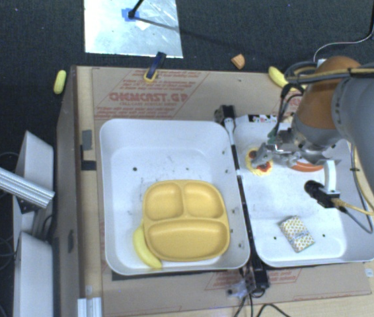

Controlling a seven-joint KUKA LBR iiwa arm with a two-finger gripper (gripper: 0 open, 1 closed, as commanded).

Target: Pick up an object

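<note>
On your left, the shallow white left bin [117, 144] holds a yellow three-compartment plastic tray [186, 219], with a yellow banana [144, 248] touching the tray's lower-left edge. In the white right bin [352, 240], a small patterned packet [297, 233] lies near the front. Further back, near the dividing wall, the hand [264, 157] sits low over a small orange-and-yellow object [261, 169]. You cannot tell how far the hand is parted or whether it grips anything. The grey arm [365, 111] enters from the right.
</note>
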